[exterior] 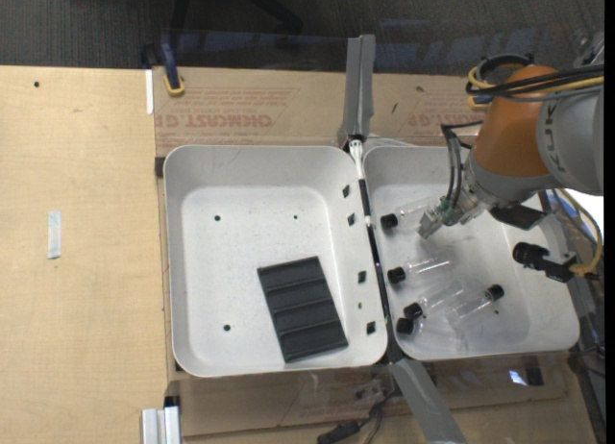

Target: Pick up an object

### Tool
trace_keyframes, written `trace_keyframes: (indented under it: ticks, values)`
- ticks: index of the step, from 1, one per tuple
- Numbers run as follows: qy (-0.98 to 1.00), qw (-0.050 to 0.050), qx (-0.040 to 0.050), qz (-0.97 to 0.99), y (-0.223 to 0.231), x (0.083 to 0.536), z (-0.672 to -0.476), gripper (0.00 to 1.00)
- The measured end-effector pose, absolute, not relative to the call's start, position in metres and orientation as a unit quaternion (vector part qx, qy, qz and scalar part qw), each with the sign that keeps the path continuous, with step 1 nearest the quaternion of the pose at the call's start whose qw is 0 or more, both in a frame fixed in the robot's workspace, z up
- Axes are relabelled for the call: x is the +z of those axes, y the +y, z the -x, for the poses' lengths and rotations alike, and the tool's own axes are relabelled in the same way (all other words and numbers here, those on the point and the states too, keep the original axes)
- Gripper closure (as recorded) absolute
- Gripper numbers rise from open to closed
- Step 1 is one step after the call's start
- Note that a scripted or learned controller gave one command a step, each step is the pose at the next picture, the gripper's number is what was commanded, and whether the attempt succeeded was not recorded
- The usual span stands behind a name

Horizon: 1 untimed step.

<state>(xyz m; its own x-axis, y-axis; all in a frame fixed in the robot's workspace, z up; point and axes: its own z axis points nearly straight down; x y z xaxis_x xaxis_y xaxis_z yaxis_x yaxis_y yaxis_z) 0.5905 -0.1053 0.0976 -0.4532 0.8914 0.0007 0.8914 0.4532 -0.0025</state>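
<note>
Now the gripper [434, 224] hangs low in the right bin [557, 336] beside a clear tube [405, 215]; its grip I cannot tell.

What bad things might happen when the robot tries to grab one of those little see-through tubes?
The tubes are clear, round and lie close together in the right bin, so one might slip or roll away. The gripper hangs low beside the tube near the divider, so it might knock that tube instead of grabbing it.

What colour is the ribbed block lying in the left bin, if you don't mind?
The ribbed block is black, plain against the white left bin in the camera view.
</note>
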Motion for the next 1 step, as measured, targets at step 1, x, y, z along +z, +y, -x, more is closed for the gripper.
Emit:
trace_keyframes:
  ticks: [1]
  values:
    - [-0.852,0.001,0.0009,0.523,-0.1053,0.0975,-0.5905,0.0]
